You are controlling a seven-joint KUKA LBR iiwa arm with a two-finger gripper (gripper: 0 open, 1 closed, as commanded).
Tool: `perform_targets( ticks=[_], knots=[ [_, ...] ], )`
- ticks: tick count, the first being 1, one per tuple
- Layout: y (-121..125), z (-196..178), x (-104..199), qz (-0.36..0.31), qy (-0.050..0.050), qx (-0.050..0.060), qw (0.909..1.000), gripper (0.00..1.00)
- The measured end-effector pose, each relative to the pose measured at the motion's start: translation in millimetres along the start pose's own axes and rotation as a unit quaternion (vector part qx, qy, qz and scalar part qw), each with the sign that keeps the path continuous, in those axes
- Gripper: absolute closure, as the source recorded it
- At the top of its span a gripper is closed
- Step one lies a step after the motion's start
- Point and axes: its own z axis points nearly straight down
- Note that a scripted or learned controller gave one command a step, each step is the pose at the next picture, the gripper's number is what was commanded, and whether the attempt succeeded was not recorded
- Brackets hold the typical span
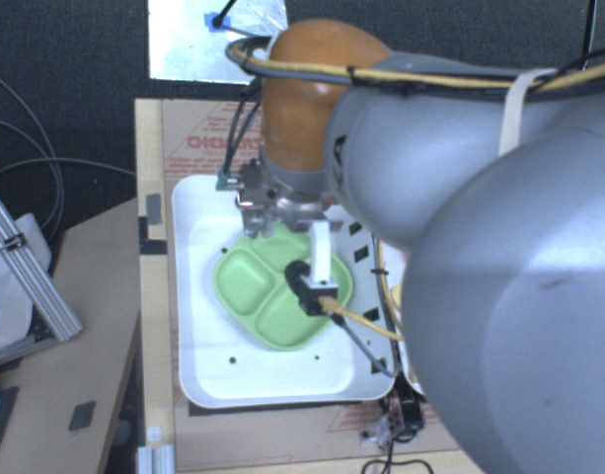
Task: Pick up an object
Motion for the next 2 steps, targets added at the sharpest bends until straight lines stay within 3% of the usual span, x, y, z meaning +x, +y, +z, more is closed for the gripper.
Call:
perform_targets(
  ticks=[1,2],
  knots=[
    [-64.8,-7.4,11.7,0.0,-0.003,0.012,0.9999,1.0],
    [-62.2,-6.8,10.8,0.001,-0.004,0.011,0.9999,0.0]
  ],
)
